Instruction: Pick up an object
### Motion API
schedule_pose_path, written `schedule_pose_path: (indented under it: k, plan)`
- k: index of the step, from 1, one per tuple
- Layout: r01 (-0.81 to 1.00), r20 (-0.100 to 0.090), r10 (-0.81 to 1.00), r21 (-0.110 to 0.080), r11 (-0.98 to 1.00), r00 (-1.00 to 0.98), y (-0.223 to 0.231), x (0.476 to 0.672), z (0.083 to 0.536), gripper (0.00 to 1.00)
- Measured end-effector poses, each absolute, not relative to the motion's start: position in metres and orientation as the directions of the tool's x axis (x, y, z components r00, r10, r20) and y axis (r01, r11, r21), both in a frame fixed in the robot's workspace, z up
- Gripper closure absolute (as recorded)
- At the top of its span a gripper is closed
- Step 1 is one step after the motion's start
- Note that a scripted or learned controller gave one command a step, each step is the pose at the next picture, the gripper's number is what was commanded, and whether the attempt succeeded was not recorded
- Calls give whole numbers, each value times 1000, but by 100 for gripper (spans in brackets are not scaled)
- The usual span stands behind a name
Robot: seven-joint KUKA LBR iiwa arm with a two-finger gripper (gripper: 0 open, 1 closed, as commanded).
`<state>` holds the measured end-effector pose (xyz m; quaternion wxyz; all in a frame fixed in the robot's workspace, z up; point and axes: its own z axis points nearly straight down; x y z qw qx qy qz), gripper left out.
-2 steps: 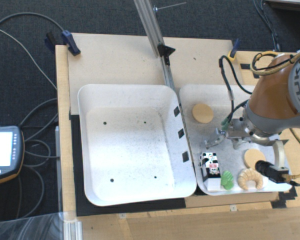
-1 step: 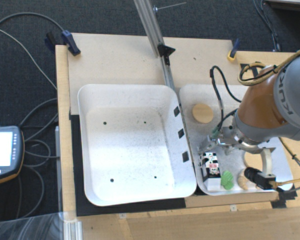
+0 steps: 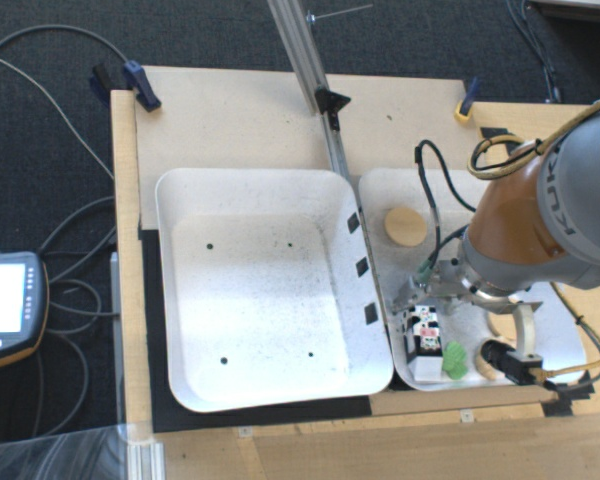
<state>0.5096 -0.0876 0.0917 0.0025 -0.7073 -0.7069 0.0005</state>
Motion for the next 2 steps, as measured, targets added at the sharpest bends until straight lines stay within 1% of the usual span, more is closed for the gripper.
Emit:
schedule_pose_path:
  k: [1, 2]
  plan:
    - [1000, 3, 1000, -1, 0, 0, -87, 510, 103, 100]
    - [1000, 0, 1000, 5, 2, -2, -84, 510, 146, 100]
